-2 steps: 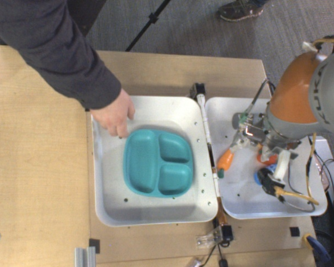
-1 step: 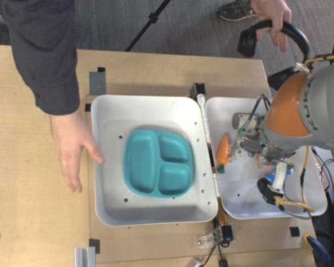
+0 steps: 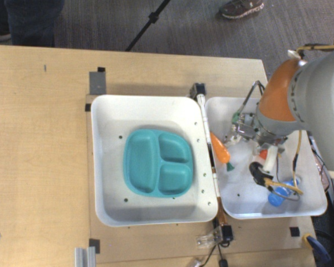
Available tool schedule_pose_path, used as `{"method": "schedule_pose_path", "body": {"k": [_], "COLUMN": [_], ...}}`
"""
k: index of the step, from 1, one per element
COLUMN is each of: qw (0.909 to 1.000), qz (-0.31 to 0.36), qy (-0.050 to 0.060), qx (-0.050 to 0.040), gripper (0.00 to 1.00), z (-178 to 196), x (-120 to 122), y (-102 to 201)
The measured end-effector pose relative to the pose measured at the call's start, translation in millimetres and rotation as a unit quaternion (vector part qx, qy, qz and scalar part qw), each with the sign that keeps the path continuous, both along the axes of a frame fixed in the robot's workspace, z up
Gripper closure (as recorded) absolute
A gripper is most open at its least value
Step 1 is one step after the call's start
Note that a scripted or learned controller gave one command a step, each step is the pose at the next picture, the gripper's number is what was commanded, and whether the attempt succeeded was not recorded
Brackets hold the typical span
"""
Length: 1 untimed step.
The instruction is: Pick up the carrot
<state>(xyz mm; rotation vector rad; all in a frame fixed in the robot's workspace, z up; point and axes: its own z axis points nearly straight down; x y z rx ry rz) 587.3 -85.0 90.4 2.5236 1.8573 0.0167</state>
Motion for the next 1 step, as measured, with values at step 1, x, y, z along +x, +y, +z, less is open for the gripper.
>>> {"method": "schedule_pose_path", "body": {"k": [1], "qw": [1.0], "qz": [0.002], "qy": [-0.004], "qx": [0.0002], "gripper": [1.0], "z": [12.9], "x": [2.6], "y": [0.9]}}
